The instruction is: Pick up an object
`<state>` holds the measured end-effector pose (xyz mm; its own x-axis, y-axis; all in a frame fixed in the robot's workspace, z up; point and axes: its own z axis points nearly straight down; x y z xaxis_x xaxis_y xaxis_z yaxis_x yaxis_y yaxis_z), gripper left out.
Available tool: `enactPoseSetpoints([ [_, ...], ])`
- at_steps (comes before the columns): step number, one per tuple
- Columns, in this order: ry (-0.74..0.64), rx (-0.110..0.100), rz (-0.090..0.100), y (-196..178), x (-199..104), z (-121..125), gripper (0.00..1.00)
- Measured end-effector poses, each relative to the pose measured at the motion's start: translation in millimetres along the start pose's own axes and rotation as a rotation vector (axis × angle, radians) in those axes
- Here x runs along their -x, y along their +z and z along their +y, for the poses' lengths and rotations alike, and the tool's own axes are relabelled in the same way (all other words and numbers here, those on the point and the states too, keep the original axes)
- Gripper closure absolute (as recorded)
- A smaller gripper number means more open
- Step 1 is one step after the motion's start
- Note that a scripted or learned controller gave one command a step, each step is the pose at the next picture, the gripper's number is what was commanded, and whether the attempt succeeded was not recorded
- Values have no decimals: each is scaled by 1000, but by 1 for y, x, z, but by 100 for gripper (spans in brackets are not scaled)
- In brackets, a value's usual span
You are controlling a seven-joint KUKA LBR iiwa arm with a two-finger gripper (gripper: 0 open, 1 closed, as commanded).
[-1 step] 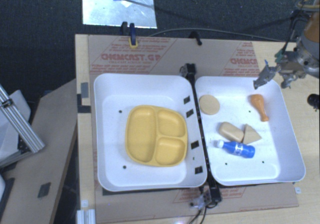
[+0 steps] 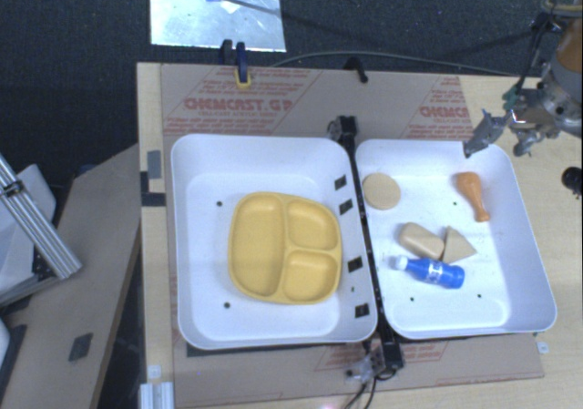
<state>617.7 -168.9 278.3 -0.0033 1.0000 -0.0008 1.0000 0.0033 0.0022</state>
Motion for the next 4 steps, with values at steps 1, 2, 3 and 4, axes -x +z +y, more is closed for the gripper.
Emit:
enactPoseSetpoints([
  [1,2,-4,1,47,8,-5,0],
  [2,2,-3,1,104,17,-4,0],
  [3,-1,-4,1,153,6,-6,0],
  [4,-2,3,-1,139,7,-4,100],
])
